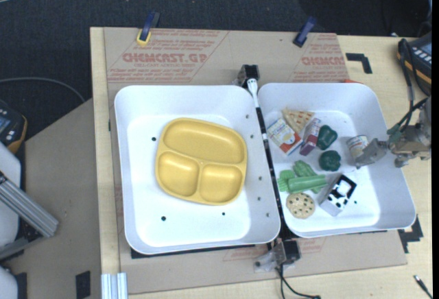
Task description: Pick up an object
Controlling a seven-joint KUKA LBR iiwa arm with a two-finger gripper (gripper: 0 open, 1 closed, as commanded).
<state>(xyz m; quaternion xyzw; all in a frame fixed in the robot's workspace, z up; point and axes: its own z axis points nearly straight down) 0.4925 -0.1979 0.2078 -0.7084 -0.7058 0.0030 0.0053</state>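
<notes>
The right bin (384, 109) holds several small toy items. Among them are a pizza slice (299, 118), a white carton (278, 133), a dark red bottle (309, 141), two dark green pieces (327, 134) (330, 160), a light green vegetable (302, 180), a cookie (300, 204) and a black-and-white box (339, 194). A small silver can (356, 145) lies near the bin's right side. My gripper (374, 152) reaches in low from the right, right beside the can and touching or nearly touching it. Nothing visibly sits in its grasp.
The left bin (134, 153) carries a yellow divided plate (201, 160). Clamps (145, 29) (304, 31) hold the cardboard-covered bench at the back. Cables and arm hardware (411, 136) crowd the right bin's right rim.
</notes>
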